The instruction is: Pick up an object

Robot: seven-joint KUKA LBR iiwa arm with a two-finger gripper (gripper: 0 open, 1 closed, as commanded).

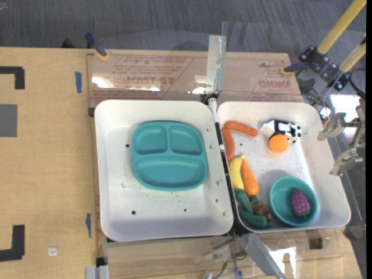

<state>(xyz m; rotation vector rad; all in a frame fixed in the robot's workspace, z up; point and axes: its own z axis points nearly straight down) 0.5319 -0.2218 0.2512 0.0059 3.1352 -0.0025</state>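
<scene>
Picking has not begun, and I cannot tell the gripper's state. A small round orange ball [279,143] lies in the right white plastic bin [332,197], the side the arm enters from. Next move: descend squarely over it.

Scene is evenly and fairly brightly lit from above; no hard shadows are cast. Soft, faint shadows are seen under the teal plate [169,155] and the teal bowl [292,200]. Strong glare is picked up on the clear plastic sheet [151,74] behind the bins, with a blown-out white patch near the upright divider [216,63]. The right bin [331,185] is slightly overexposed along its rim. Focus is moderate overall; fine detail is soft and slightly noisy. Little distortion is noticed at the edges.
</scene>
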